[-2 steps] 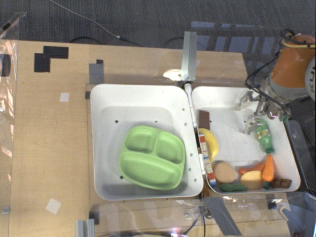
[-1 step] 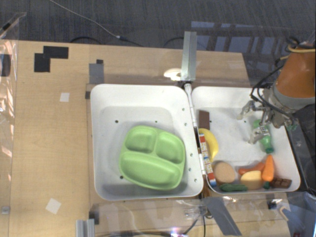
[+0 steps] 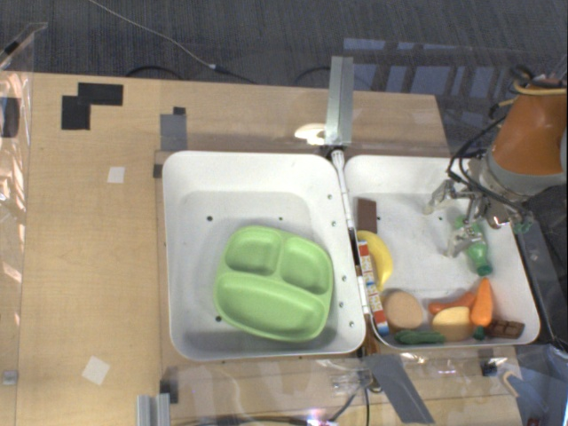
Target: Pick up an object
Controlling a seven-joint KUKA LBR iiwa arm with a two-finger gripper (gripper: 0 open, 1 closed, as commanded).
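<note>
My gripper (image 3: pixel 446 227) hangs over the back right part of the right bin (image 3: pixel 404 180), below the orange band of the arm (image 3: pixel 532 136). Its two silver fingers (image 3: pixel 439 195) stand apart, so it is open with nothing between them. A small green object (image 3: pixel 480 257) lies just right of the lower finger, close to it or touching it. Further items lie in this bin: a yellow banana (image 3: pixel 381 257), a tan oval piece (image 3: pixel 404 309), an orange carrot (image 3: pixel 482 300), a yellow-orange piece (image 3: pixel 453 319), a dark green pod (image 3: pixel 419 335) and a brown bar (image 3: pixel 365 211).
The left bin (image 3: pixel 191 202) holds a green divided plate (image 3: pixel 275 282). A striped stick (image 3: pixel 363 273) lies along the right bin's left wall, and a brown block (image 3: pixel 507 330) sits in its front right corner. A metal post (image 3: pixel 339 100) stands behind the bins.
</note>
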